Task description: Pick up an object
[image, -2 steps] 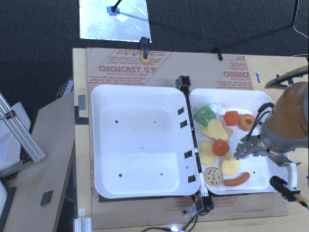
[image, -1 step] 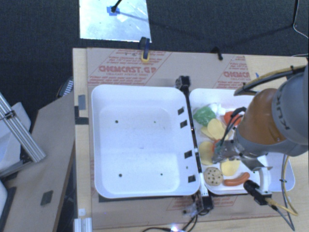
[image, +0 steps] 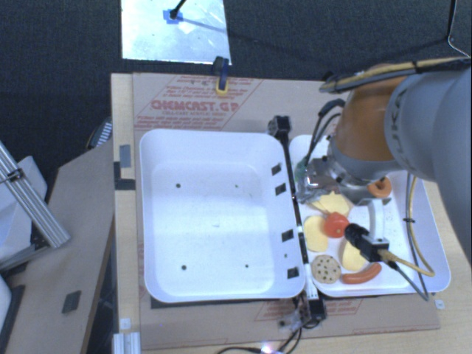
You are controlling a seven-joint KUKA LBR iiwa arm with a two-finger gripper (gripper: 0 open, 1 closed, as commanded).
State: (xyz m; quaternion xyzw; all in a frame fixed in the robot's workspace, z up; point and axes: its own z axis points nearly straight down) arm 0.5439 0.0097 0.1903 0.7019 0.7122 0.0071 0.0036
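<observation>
You are looking down on the left bin (image: 214, 212), the biggest thing on the bench, and beside it the right bin (image: 435, 260), where all the objects are lying. The arm (image: 398, 124) is reaching in from the right and is covering the upper part of that bin. Its gripper (image: 335, 190) is hanging low over the pile, but the wrist is hiding the tool, so you cannot tell its state. Nothing is showing as lifted, so judge the pick as not yet done. Below the wrist the candidates are lying close together: pale yellow pieces (image: 318, 231), a red tomato (image: 336, 224) touching them, a sausage (image: 360, 274) near the front wall, a cookie (image: 325, 269) just beside it, and a small orange piece (image: 381, 188) by the arm.
</observation>
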